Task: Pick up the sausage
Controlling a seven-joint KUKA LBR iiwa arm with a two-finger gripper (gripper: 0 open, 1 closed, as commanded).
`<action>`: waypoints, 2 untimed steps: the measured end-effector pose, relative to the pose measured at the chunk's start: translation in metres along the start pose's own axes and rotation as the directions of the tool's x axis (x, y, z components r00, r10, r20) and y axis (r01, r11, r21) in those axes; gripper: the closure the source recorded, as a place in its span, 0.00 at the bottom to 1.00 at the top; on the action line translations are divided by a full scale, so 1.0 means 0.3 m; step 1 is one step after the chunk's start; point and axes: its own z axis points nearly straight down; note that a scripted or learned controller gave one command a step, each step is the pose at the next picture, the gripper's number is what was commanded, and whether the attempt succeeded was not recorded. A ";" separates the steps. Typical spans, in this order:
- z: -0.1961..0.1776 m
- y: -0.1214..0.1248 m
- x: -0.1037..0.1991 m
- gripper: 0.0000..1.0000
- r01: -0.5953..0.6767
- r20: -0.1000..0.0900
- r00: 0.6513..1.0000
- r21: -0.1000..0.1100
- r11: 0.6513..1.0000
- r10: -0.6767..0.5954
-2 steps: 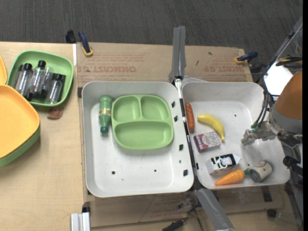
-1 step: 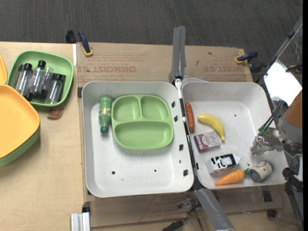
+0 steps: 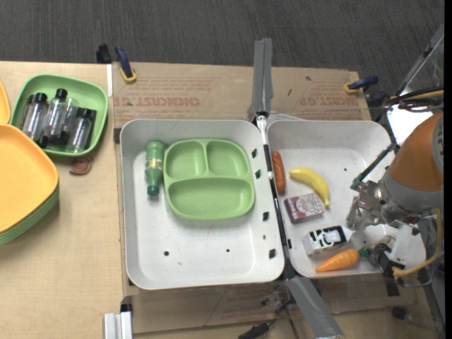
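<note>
The sausage [image 3: 279, 171] lies against the right bin's [image 3: 332, 131] left wall, well apart from the gripper [image 3: 361, 210], whose grip state I cannot tell.

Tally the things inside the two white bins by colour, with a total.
Green: 2, the divided tray and bottle
Red-orange: 1, the sausage
Yellow: 1, the banana
Orange: 1, the carrot
Purple: 1, carton
Black-and-white: 1, carton
Total: 7

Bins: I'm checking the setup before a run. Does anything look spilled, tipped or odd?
Nothing is spilled. The green bottle lies on its side beside the tray, and the sausage lies against the right bin's left wall.
</note>
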 end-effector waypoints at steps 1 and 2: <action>-0.001 0.013 -0.149 1.00 0.190 0.001 0.982 -0.001 0.982 -0.190; -0.019 0.027 -0.175 1.00 0.395 0.001 0.918 -0.002 0.918 -0.395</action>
